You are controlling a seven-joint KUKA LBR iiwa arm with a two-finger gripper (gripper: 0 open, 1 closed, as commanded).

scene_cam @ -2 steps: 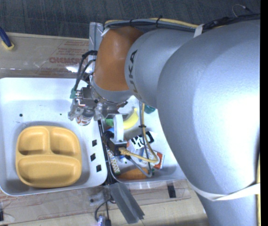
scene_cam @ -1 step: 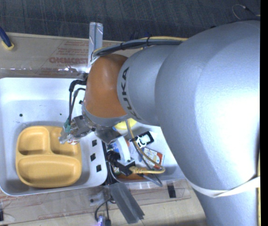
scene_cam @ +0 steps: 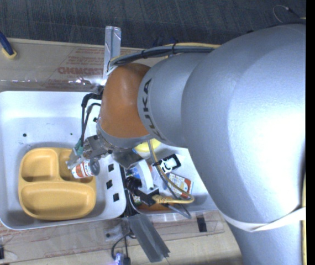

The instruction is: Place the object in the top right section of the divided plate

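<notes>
Arm (scene_cam: pixel 213 109) hides right bin | end effector (scene_cam: pixel 84 158) grip unclear, bottle (scene_cam: pixel 82 170) below | plate (scene_cam: pixel 55 184)

**One fixed camera, high over the bench, tilted down**

You have a single view here. It looks down at a slant from above the bench (scene_cam: pixel 47 59), near enough that the arm (scene_cam: pixel 229 126), coming in from your right, covers most of the frame. The left bin (scene_cam: pixel 8 126) sits in plain sight at the left, with the yellow divided plate (scene_cam: pixel 52 197) inside it. Of the right bin (scene_cam: pixel 199 195) you see just a strip below the arm. Dark floor runs along the top.
</notes>
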